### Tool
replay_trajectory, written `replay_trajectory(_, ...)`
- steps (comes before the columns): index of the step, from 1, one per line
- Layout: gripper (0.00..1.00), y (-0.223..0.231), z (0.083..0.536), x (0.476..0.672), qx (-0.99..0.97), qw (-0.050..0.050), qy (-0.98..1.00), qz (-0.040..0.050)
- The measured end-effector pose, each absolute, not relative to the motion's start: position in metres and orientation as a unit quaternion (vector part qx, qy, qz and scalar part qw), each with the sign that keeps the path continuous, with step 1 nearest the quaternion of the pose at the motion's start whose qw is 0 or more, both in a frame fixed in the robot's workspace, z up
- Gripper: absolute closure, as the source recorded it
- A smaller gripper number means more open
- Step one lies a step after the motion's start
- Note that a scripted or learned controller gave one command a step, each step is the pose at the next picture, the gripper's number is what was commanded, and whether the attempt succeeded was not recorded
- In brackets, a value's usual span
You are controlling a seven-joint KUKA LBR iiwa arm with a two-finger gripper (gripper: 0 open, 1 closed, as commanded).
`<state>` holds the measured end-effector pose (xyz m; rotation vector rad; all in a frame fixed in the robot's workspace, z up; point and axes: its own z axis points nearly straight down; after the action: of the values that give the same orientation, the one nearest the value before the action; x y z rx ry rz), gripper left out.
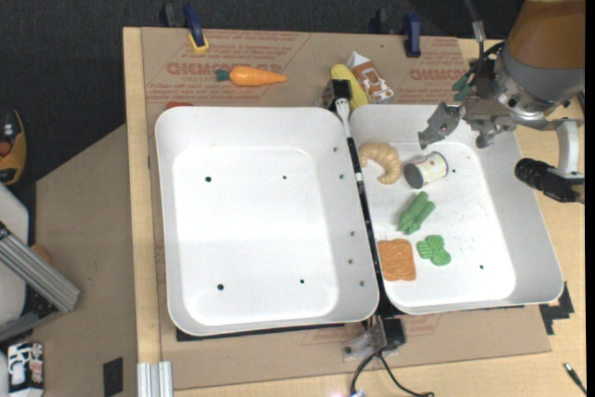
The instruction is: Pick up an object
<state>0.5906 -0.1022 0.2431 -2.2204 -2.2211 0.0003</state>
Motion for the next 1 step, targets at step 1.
replay_trajectory(1,0.00,-0.1025,0.1006,0.6259,-0.707,-0.002,-0.707,-0.0017)
